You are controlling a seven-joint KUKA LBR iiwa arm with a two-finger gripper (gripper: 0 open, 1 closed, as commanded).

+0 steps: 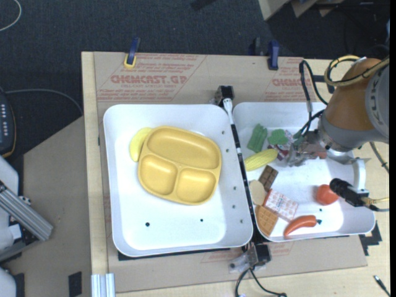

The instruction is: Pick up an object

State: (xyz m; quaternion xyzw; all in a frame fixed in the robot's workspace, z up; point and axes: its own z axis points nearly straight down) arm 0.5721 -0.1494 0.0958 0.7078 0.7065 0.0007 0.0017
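Bench with two white bins, viewed from above against dark carpet.

One yellow divided tray (178, 164) is seated in the left bin (124, 221). In the right bin (356, 224), one corn cob (260, 160), two green pieces, one red pepper (300, 224) and one tomato (326, 194) are counted. The gripper (297, 153) is positioned low beside the green pieces; its finger state cannot be determined.

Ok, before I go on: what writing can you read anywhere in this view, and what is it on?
"CHEMCAST GP", red print, partly legible, on the brown board behind the left bin.
More red print on the same board behind the right bin: cut off, unreadable.
Red-and-white packet in the right bin: markings too small to read.
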